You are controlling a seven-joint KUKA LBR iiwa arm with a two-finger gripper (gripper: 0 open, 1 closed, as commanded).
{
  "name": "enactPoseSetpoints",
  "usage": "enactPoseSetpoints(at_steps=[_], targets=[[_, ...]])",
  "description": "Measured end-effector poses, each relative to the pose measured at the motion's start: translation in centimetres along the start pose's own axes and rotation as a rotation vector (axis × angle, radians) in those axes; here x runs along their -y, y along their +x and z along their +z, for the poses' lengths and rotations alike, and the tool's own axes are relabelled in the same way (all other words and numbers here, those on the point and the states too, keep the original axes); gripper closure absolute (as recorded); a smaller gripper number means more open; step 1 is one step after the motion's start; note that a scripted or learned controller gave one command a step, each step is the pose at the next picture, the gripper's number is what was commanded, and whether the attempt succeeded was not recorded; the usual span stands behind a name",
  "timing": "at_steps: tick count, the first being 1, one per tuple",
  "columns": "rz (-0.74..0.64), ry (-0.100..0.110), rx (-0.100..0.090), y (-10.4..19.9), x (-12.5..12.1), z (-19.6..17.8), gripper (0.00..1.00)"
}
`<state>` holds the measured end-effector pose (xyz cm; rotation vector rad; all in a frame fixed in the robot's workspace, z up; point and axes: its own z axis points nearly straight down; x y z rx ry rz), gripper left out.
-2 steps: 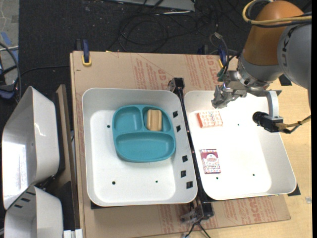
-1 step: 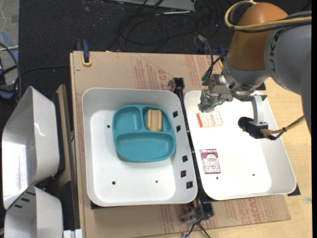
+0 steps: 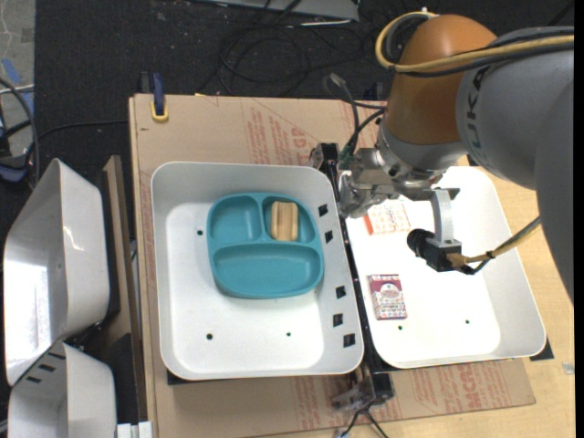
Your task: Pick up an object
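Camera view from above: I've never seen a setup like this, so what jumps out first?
The big grey arm with its orange band fills the upper right, leaning over the right bin. In the left bin sits a bright teal divided plate with a tan block in one compartment. A small pink-and-white card lies in the right bin.

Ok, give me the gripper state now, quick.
Gripper: low over the right bin, near its inner top corner; open or shut cannot be told.
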<state>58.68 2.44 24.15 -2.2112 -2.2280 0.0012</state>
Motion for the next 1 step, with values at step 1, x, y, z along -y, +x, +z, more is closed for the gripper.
enactPoseSetpoints(at_steps=[1], targets=[[0.002,-0.001,0.001,5.33,1.10,-0.64,1.00]])
